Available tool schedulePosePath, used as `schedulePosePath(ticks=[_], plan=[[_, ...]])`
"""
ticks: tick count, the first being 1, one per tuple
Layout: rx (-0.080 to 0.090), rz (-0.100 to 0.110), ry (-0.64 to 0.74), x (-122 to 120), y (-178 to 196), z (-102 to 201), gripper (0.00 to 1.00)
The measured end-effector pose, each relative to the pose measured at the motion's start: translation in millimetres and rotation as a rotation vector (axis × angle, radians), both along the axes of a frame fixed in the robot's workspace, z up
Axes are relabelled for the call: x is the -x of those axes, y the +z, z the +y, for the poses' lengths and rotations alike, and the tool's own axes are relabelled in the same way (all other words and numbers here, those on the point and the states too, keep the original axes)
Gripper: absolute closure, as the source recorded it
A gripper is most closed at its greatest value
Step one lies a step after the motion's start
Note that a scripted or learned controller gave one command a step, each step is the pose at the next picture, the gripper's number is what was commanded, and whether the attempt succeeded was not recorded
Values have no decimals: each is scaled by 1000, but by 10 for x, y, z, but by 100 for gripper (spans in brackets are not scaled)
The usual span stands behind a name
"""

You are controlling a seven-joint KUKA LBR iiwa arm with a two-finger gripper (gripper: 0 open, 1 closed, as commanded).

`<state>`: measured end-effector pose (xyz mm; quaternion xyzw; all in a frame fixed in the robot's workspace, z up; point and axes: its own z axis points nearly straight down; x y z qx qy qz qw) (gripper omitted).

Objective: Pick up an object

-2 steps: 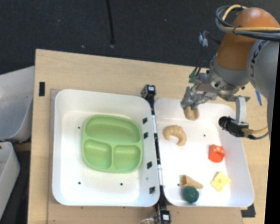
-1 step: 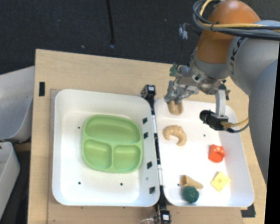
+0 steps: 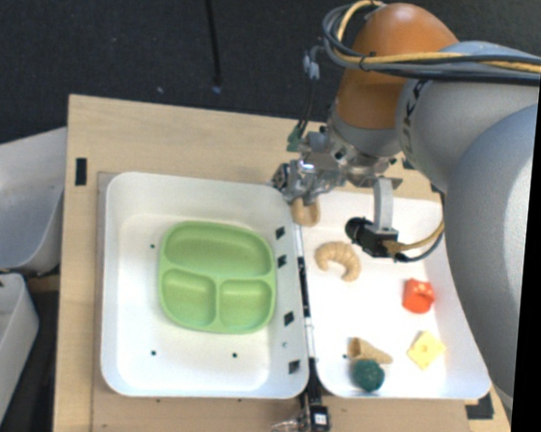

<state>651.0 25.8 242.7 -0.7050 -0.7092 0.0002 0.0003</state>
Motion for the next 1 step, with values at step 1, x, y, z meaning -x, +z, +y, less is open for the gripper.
schedulePosePath(ticks=[1], plan=[[0,1,0,18,-101,542,100]])
